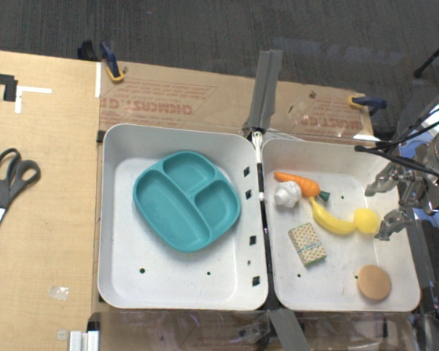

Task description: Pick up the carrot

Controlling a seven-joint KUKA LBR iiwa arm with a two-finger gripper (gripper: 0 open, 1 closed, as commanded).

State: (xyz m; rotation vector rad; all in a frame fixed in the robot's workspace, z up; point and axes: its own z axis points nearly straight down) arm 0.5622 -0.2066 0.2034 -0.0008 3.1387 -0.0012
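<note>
My gripper [394, 201] hangs over the right rim of the right bin [323, 295], its 2 fingers spread apart with nothing between them. The carrot [298, 184] lies well apart from me, near the far left corner of that bin, orange body pointing left and its green top [323, 194] toward me. A small white lump [286, 194] touches its near side, and the banana [336, 222] curves just beside the green end. I judge the carrot to be a light, stiff toy with a smooth, somewhat slippery skin, so I would take it across the thick middle, where its sides run closest to parallel. What the white lump is I cannot make out. My arm's upper part is cut off at the right edge, and cables blur my wrist.
</note>
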